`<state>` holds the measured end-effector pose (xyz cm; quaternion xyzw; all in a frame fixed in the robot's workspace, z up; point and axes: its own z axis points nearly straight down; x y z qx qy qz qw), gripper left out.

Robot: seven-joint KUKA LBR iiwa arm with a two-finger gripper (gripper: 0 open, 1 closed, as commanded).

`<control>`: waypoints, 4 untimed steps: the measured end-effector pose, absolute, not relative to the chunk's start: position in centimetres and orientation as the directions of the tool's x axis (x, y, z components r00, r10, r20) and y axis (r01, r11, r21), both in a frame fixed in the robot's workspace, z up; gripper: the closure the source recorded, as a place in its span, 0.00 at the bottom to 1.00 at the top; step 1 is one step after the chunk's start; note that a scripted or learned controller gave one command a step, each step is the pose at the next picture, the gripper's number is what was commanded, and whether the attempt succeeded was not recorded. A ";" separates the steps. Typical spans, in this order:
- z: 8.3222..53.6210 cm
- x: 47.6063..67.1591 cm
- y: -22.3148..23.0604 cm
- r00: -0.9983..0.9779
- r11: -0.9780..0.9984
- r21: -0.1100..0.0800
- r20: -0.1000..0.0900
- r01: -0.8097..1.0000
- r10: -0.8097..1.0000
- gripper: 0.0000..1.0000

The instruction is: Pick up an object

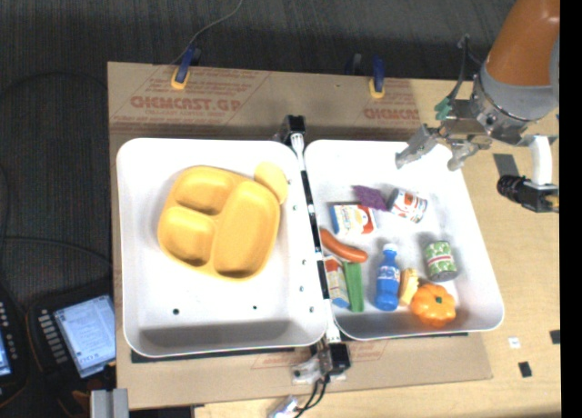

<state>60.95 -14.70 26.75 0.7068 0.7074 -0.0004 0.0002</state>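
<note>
Pincer [435, 153] spread, ungripped, above right bin's [480, 253] far edge. Small can [407, 204] lies on its side mid-bin: light, rigid, slick, likely to roll; grip across the barrel.

Two smooth white plastic bins [136, 253] sit on a matt brown cardboard sheet [273, 98] printed in red. A glossy yellow moulded plastic tray [218, 221] catches the light, as do a shiny orange plastic pumpkin [433, 305] and a blue bottle [388, 280]. The floor [73, 25] looks like dark rough carpet.
</note>
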 end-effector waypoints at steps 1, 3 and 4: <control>12.3 60.2 -15.4 -0.001 0.001 0.014 -0.006 1.000 1.000 0.00; 10.0 51.6 -13.1 0.001 -0.001 0.013 -0.003 1.000 1.000 1.00; 20.0 52.5 -6.4 -0.002 0.002 0.002 0.000 1.000 1.000 1.00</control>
